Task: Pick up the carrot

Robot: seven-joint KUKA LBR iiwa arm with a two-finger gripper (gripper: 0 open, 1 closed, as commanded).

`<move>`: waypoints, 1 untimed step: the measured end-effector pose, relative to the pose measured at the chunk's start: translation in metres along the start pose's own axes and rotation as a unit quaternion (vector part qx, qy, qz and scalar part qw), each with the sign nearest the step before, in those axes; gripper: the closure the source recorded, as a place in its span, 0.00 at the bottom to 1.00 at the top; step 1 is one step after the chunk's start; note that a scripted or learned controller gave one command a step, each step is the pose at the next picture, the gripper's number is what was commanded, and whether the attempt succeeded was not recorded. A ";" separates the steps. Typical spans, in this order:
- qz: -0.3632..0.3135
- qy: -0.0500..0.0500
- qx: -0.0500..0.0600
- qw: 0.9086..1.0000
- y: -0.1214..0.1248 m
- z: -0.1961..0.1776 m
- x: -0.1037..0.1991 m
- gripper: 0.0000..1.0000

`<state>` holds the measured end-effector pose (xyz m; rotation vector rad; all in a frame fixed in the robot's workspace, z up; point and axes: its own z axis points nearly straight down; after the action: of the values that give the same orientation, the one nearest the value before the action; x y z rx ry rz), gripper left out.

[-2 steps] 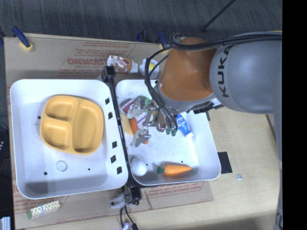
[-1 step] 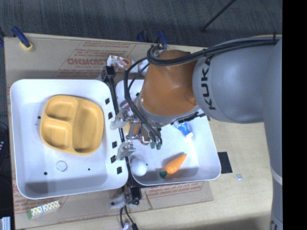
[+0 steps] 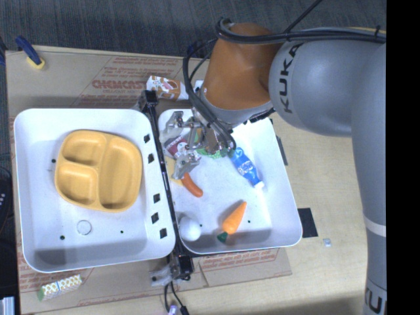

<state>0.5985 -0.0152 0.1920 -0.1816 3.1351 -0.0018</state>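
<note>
The carrot [image 3: 233, 218] lies in the right bin [image 3: 283, 202], near its front edge, its orange body tilted and its green top pointing toward the front rim. Just to its left, in the front corner, sits a white ball [image 3: 190, 228]. Farther back, near the divide between the bins, lies a small orange and red piece [image 3: 191, 187]. A blue and white tube [image 3: 246, 167] lies at a slant toward the bin's right side. The end effector [image 3: 186, 159] hangs over the back left part of this bin, well apart from the carrot; whether it is spread or pressed together I cannot tell. The left bin [image 3: 33, 176] holds a yellow divided tray [image 3: 98, 170]. Both bins rest on the tabletop [image 3: 315, 176].
</note>
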 end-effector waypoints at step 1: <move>0.005 0.001 0.000 1.000 -0.023 0.000 0.050 0.00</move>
<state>0.5511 -0.0439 0.1917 -0.1656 3.1383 -0.0013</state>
